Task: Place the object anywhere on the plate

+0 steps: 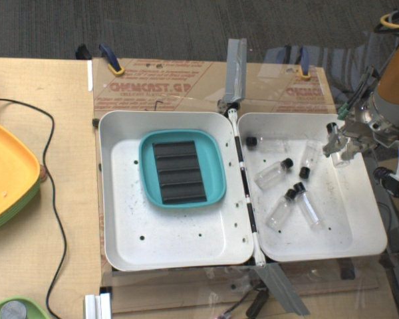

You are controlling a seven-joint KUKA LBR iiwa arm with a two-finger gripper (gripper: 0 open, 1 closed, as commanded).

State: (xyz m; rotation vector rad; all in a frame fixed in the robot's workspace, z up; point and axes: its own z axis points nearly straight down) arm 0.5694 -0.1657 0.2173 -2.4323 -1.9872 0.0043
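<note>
**Gripper over the right bin's far right edge, vials loose in the bin**

The two-finger metal gripper sits above the right shallow white bin, near that bin's right edge and toward its far side. Whether anything is between its fingers, or how they stand, cannot be told from this slanted view.

Several clear plastic vials with black caps lie scattered on the right bin's floor. One vial lies tilted near the bin's middle, a second lies closer to the near edge, and a third lies just beside the second, their capped ends close together. A loose small black cap rests near the bin's far left corner, by the divider between the bins.

In the left shallow white bin lies a teal rounded-square plastic plate, set toward the far edge and right of centre. A dark ribbed rectangular insert covers the plate's middle.
</note>
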